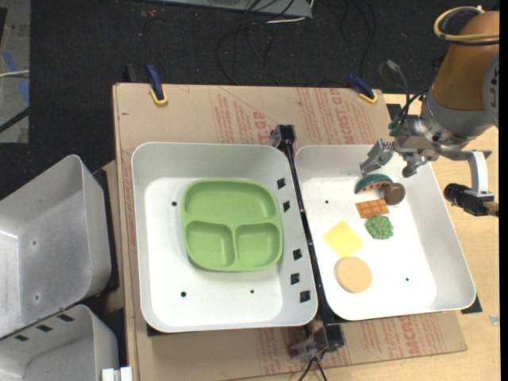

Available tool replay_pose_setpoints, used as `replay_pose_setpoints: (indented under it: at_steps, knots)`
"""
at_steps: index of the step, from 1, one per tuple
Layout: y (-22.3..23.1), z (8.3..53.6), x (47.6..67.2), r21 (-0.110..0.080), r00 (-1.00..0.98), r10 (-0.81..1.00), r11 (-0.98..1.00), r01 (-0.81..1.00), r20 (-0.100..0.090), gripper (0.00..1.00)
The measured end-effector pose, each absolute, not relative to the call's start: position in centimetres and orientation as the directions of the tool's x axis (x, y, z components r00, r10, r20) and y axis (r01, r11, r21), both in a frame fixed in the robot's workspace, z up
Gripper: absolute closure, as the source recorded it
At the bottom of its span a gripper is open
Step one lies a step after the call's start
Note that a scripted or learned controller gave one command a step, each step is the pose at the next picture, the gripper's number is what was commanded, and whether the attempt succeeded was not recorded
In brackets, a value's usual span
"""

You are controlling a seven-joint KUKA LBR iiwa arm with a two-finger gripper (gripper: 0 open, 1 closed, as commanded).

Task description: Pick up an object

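In the right bin [444,236], the jaws [394,161] hang spread and empty just above the crowded brown piece [393,194], so closing may nudge it aside.

Brown bench [214,105] bears two white bins [159,292] [444,284] side by side.

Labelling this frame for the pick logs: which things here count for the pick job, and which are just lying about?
For the job:
- pincer, over the right bin
- small items in that bin: yellow square, tan disc, green lump, orange waffle piece, brown piece

Lying about:
- green divided tray in the left bin
- cables behind the bench
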State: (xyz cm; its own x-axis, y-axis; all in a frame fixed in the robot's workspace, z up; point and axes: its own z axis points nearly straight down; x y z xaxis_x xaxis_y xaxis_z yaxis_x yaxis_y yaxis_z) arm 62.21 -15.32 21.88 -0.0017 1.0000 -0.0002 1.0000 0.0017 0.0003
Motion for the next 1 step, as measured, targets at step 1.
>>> replay_pose_setpoints:
  at_steps: [1]
  knots:
    - [-14.51, 16.95, 61.62, -0.005, 0.0, 1.0, 0.0, 1.0, 0.001, 0.0]
